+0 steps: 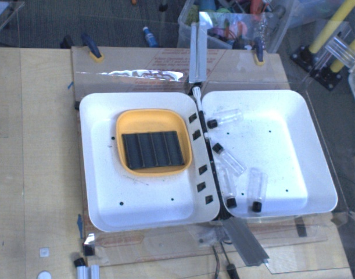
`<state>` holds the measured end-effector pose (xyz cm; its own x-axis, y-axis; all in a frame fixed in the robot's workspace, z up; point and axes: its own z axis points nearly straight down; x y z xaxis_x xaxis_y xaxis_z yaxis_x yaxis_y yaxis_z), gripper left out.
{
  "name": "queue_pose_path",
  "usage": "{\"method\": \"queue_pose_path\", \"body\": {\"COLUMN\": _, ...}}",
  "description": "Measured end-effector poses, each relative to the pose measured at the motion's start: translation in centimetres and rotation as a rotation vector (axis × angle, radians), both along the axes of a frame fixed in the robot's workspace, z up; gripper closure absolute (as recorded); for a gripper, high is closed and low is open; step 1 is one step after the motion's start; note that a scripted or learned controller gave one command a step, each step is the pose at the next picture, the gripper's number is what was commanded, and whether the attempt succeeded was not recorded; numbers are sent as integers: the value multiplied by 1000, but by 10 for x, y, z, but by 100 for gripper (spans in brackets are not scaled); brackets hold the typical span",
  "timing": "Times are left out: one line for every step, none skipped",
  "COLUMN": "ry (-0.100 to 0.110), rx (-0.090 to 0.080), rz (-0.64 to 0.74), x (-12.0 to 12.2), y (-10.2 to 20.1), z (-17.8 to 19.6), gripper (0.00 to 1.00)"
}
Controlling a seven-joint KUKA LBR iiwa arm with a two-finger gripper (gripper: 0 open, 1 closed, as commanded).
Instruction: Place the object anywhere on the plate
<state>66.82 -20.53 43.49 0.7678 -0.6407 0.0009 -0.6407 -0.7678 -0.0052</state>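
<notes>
Two white bins sit side by side on the table [32,156]. In the left bin [99,173] there is a yellow plate [151,117]. It lies flat near the middle of that bin, a bit toward the back.

A dark block [153,150] with ridges lies flat on the plate. It rests toward the front half of the plate, inside the yellow rim, and no part of it hangs over the edge. I think this block is the thing for the task. If so, the job looks done, because any spot on the plate counts.

The right bin [293,115] holds some clear tubes [255,185] with black caps. They lie on their sides near the wall between the bins. They look loose and round, so I think they could roll if bumped. None of them touches the plate.

I cannot tell if the end effector is wide or narrow, or if it holds anything. Nothing touches the block; it just rests on the plate by its own weight. So I cannot say how far the block is from the end effector. The arm reaches in from the right, so the block lies in the bin on the far side from it.
</notes>
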Motion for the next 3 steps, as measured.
{"method": "queue_pose_path", "body": {"ry": 0, "rx": -1, "rz": 402, "x": 0, "y": -12, "z": -1, "gripper": 100}}
{"method": "queue_pose_path", "body": {"ry": 0, "rx": 0, "rz": 501, "x": 0, "y": -13, "z": -1, "gripper": 100}}
{"method": "queue_pose_path", "body": {"ry": -1, "rx": -1, "rz": 501, "x": 0, "y": -13, "z": -3, "gripper": 100}}
